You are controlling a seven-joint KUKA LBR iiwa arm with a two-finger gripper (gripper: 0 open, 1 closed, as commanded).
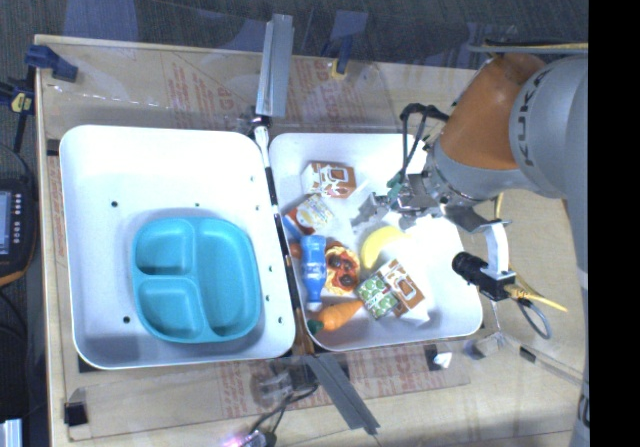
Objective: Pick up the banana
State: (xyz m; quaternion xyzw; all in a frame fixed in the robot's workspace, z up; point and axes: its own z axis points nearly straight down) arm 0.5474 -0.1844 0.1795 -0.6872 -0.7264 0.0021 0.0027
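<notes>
Nearest, the orange-banded arm (500,125) hangs over the right bin (455,320); its fingers (395,203) (state unclear) hover beside the banana (375,245).

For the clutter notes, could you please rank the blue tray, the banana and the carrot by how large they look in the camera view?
1. Blue tray, in the left bin, by far the largest.
2. Banana and carrot, both in the right bin, look alike in size; the gripper overlaps the banana's top end, so I won't rank them.

Red print on the bench (150,85) and the packets' labels are too small to read.
</notes>
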